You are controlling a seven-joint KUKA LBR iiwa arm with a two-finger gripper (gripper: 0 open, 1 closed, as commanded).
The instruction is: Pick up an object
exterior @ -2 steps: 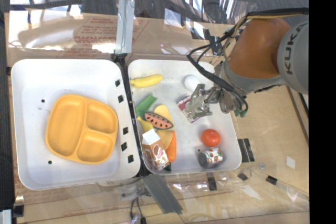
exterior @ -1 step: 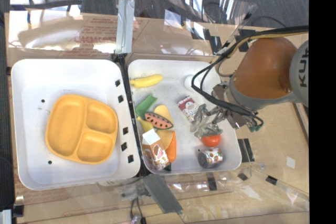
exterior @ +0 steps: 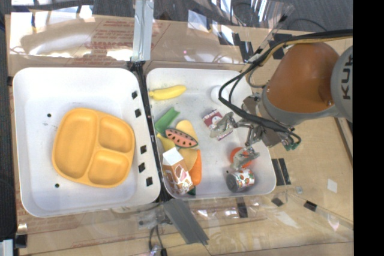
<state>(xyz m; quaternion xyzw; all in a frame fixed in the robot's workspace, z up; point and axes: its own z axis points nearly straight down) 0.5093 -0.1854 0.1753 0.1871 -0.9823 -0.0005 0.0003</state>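
The right bin (exterior: 198, 76) holds several toy foods. A banana (exterior: 168, 92) lies at its far left, with a green piece (exterior: 166, 117) and a watermelon slice (exterior: 181, 138) below it. A small carton (exterior: 176, 172) and a carrot (exterior: 196, 168) lie at the near left. A red and white packet (exterior: 211, 119) sits mid-bin. A red item (exterior: 242, 156) and a printed can (exterior: 240, 179) lie at the near right. My gripper (exterior: 237, 136) hangs open over the bin, between the packet and the red item, with nothing between its fingers.
The left bin (exterior: 36, 93) carries a yellow divided plate (exterior: 93, 145). The arm's orange band (exterior: 300, 78) and black cables (exterior: 240, 84) overhang the right bin's far right corner. A raised divider (exterior: 144, 123) separates the bins.
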